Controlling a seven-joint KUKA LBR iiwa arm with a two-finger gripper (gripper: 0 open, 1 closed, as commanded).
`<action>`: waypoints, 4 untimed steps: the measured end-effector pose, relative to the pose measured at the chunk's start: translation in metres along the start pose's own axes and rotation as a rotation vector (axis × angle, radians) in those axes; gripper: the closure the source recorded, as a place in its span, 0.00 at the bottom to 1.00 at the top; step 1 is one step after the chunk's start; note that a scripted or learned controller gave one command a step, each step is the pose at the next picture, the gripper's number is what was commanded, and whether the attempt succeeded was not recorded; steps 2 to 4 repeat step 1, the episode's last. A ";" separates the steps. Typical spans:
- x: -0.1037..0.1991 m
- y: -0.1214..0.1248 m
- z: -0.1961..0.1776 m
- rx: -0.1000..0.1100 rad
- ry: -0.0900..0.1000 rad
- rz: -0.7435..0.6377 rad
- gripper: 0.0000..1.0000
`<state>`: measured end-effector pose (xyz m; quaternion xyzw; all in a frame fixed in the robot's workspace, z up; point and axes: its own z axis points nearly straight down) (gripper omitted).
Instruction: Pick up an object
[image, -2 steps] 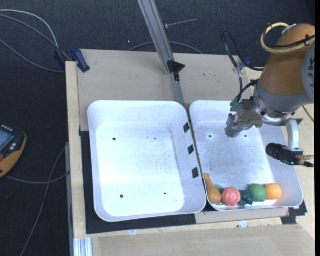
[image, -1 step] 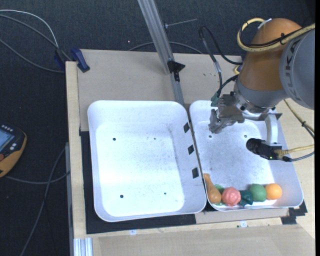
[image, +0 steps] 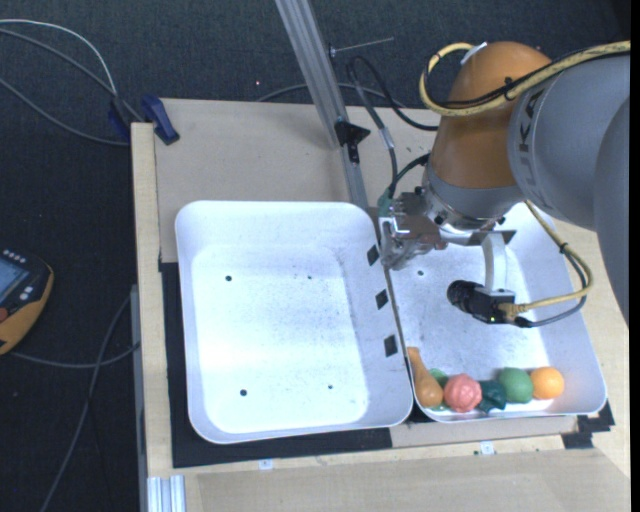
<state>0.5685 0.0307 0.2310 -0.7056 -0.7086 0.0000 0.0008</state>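
Along the near wall of the right bin (image: 590, 385) lie toy foods in a row: a carrot (image: 424, 381), a pink piece (image: 461, 392), a green one (image: 515, 384) and an orange (image: 546, 381), bunched together with their outlines overlapping. Farther back, the arm (image: 500, 130) covers the gripper (image: 405, 240) near the divide; its grip cannot be told. The left bin (image: 200, 230) has open floor.

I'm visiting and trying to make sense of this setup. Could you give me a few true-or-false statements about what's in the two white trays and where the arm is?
1. The toy foods lie along the near edge of the right bin. True.
2. The left bin holds a pile of toys. False: no toys lie in it.
3. The arm hangs over the right bin. True.
4. The orange ball lies in the left bin. False: it lies in the right bin, beside the green piece.
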 end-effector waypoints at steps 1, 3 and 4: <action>0.054 -0.002 0.001 -0.001 0.000 -0.001 1.00; 0.054 -0.002 0.001 -0.001 0.000 -0.001 1.00; 0.054 -0.002 0.001 -0.001 0.000 -0.001 1.00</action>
